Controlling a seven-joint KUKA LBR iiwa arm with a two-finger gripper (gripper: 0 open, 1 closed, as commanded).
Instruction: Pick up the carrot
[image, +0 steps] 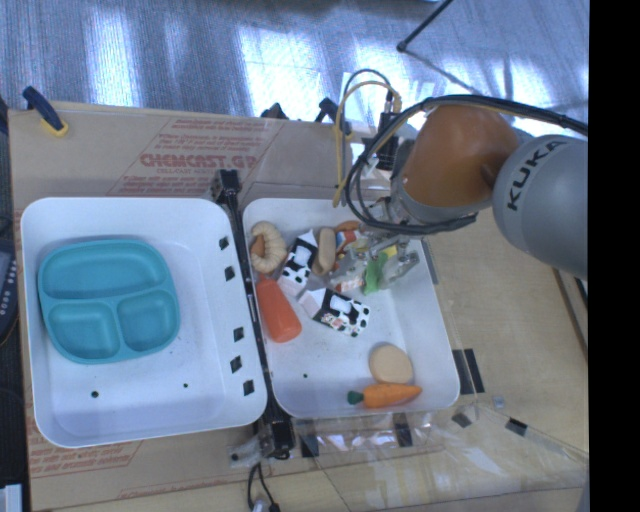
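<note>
Camera view, from the left: a white left bin (60, 400) holds a teal divided plate (108, 298) lying flat in its left half, three compartments facing up. A black clip strip (240, 290) runs down the seam where this bin meets the right bin (430, 340).

Along the right bin's left wall lies an orange cylinder (278, 310), tilted slightly, and just above it sits a tan ring-shaped pastry (266, 247). Next to these are two black-and-white patterned pieces, one near the pastry (298, 266) and one lower toward the bin's middle (342, 314), with a beige oblong item (326, 250) leaning between them.

The gripper (378, 262) hangs over the upper middle of the right bin, among a small cluster of items that includes something green (377, 272); whether its fingers are apart or together cannot be told, as the clutter seems to blur into them.

The carrot (390, 395) lies on its side near the bin's front wall, green end pointing left, well apart from the gripper. A round tan piece (390, 364) rests just above it, touching or nearly so.
</note>
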